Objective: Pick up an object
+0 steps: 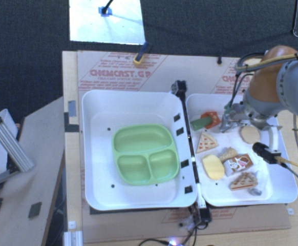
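Note:
My gripper (228, 123) hangs low over the back of the right bin (282, 188), at the end of the grey arm with the orange band (270, 81). Just to its left lies a red and green toy vegetable (206, 120), close to the gripper tip; I cannot tell whether they touch. A beige round piece (249, 134) lies just right of the gripper. In front are a pizza slice (206, 143), a yellow piece (213, 167), a small brown piece (228, 153), a red and white packet (239, 163) and a second wedge (243, 181).
The left bin (103, 137) holds a green divided plate (145, 154). A black-clipped divider (186, 142) separates the two bins. A small grey item (255, 191) lies at the right bin's front. Cables (287, 162) trail over the right bin's right side.

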Controlling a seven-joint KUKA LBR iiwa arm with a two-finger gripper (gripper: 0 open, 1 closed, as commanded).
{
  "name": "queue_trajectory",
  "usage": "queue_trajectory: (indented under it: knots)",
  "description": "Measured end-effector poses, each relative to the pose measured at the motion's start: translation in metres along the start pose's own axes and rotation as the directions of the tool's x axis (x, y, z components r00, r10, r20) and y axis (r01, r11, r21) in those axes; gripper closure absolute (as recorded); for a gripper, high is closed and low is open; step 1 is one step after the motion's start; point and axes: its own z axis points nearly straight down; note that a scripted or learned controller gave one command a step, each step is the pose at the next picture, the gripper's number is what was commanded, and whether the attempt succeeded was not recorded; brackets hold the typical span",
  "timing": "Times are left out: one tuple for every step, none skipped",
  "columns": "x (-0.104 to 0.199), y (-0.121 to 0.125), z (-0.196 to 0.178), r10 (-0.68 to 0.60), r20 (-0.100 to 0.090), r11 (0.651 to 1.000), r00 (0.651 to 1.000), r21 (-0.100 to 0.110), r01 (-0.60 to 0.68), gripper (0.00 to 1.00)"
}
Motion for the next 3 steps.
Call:
queue_trajectory:
  knots:
    - [-0.004, 0.0, -0.044, 0.001, 0.0, 1.0, 1.0, -0.001, -0.001, 1.0]
    - [-0.009, 0.003, -0.089, 0.0, 0.001, 1.0, 1.0, -0.002, 0.0, 1.0]
    - [-0.009, 0.004, -0.131, -0.003, 0.001, 1.0, 1.0, -0.002, 0.003, 1.0]
